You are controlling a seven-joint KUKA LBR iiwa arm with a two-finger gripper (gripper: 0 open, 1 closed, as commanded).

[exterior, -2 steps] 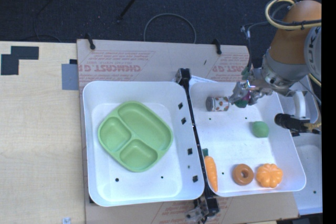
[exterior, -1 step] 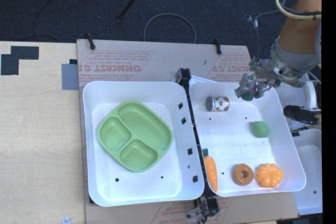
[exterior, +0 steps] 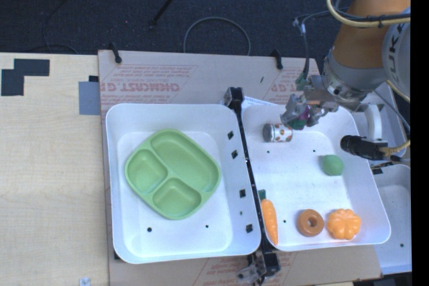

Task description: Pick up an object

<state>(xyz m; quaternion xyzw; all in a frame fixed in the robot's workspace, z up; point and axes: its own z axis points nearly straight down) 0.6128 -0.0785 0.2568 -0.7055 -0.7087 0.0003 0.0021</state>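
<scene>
Here we are over the right-hand shallow white bin (exterior: 375,211), and the grey arm with its orange band has its gripper (exterior: 298,114) hanging at the bin's far edge, just above and beside a small cylindrical can with a red-and-white label (exterior: 277,133) that lies on its side near the far left corner. The metal of the gripper is a cluttered blur from this angle, so whether the jaws are spread or pressed together I cannot tell, and nothing is visibly between them.

The can looks like the likely target. To do this well, I'd say the jaws want to come down centred across the can's round body, not its ends, and go low enough that it can't roll away toward the bin's wall. Being so close to the far wall, there's a risk of a fingertip clipping the rim.

What else is on offer in this bin: a soft green rounded lump (exterior: 332,165) toward the right edge, and along the near edge an orange carrot (exterior: 269,221) against the left wall, a brown ring doughnut (exterior: 310,222), and an orange pumpkin-shaped toy (exterior: 343,224) just beside it.

Over in the left-hand white bin (exterior: 134,238), a light green plastic divided plate (exterior: 172,173) sits with its three compartments bare.
</scene>
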